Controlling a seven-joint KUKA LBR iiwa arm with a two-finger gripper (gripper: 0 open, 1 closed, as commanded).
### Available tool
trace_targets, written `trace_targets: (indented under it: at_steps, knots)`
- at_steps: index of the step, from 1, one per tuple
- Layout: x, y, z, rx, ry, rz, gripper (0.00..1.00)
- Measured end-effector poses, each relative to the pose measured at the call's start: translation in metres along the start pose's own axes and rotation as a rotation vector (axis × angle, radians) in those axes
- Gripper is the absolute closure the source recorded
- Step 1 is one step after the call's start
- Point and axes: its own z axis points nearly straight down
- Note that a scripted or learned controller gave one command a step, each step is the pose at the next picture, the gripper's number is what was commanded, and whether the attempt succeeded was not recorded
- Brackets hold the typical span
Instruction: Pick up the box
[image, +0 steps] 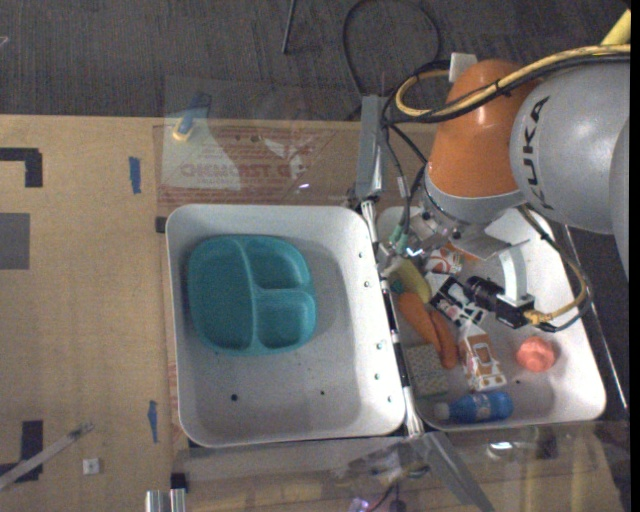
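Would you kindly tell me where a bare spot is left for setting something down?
The left bin has bare floor below the teal plate. The right bin is crowded: carrot, box, bottle, arm.

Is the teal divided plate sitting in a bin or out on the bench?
In a bin. The teal divided plate lies flat in the left white bin, toward its upper left, with the bin's rim all around it.
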Motion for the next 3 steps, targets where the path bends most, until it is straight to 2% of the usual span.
trace_targets:
  at_steps: [1,2,3]
  knots:
    - [0.029,0.070,0.008,-0.001,-0.001,0.074,1.00]
    - [0.047,0.058,-0.115,-0.003,-0.002,-0.045,1.00]
    - [0.048,0.058,-0.115,-0.002,-0.002,-0.046,0.00]
